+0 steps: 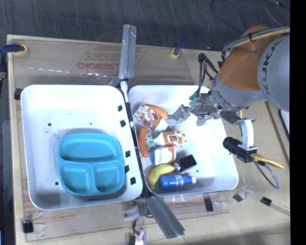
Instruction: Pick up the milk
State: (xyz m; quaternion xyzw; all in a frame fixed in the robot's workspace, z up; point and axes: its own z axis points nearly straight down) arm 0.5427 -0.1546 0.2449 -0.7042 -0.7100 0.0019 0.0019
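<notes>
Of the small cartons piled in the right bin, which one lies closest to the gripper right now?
The carton at the top of the pile, white and orange with a brown picture, by the divider. The gripper hovers just to its right; the other two cartons lie lower, toward the banana.

Light is even and fairly bright, falling from above. The white bins (71, 98) look nearly washed out, with soft shadows along their inner walls. A glossy sheet on the worktop (66, 68) shows faint glare streaks. Focus is slightly soft throughout.
</notes>
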